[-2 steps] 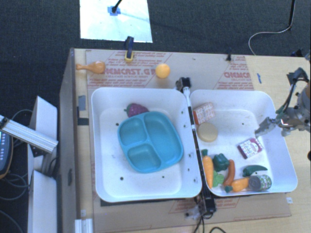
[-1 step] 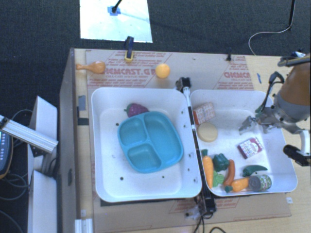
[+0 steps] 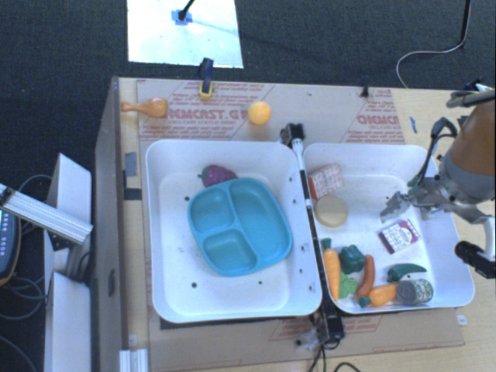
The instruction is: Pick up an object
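- The bench (image 3: 108, 231) fills the middle of the frame and carries two white bins side by side; above them on the cardboard lie an orange ball (image 3: 259, 113) and a small wooden piece (image 3: 147, 108).
- The left bin (image 3: 167, 285) holds a blue divided tray (image 3: 239, 225), with a dark purple object (image 3: 217, 175) just behind its upper edge.
- The right bin (image 3: 368, 169) holds all the small items, so an object to pick is most likely there.
- The arm (image 3: 473, 157) comes in from the right side of the frame, with its orange band at the right edge.
- The gripper (image 3: 403, 202) is over the right bin, in its middle right part. Nothing is seen between its ends, and I cannot tell if it is open or closed, because it is small and grey against the white.
- The nearest object is a small dark red and white packet (image 3: 398, 235), just below the gripper in the frame. To the left are a pale round object (image 3: 332, 211) and a red and white box (image 3: 325, 180).
- In the lower part of the right bin are a carrot (image 3: 332, 271), a green piece (image 3: 351, 258), a red sausage shape (image 3: 366, 273), a dark green pod (image 3: 406, 271) and a small can (image 3: 415, 291).
- In my judgement the step is the approach: no object is lifted yet. The next move calls for centring on one item, probably the packet, going down, and closing on it.
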Action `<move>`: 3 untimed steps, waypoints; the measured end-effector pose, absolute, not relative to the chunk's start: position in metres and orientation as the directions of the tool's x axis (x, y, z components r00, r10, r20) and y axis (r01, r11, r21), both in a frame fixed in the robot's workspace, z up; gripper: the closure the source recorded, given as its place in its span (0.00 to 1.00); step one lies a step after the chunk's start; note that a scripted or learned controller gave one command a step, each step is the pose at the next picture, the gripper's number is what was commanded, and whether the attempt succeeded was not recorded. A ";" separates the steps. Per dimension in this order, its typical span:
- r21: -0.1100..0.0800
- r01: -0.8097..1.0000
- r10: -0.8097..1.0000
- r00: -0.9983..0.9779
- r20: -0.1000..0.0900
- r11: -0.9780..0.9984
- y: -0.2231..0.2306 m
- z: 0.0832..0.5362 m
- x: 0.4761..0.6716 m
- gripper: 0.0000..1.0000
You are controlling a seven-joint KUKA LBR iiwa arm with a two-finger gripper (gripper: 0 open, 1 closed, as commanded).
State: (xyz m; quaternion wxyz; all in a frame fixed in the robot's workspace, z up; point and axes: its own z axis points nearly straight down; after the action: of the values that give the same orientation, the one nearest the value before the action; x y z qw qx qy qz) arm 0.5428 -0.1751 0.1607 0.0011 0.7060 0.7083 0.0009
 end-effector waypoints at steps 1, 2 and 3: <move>0.000 1.000 1.000 -0.001 0.000 0.001 -0.189 0.118 0.538 0.00; 0.003 1.000 1.000 -0.002 -0.001 0.002 -0.189 0.129 0.539 1.00; 0.004 1.000 1.000 -0.001 -0.002 0.001 -0.207 0.203 0.537 1.00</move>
State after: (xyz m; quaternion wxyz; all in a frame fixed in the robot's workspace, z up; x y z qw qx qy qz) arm 0.5372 -0.2070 0.2026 0.0024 0.7069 0.7073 0.0007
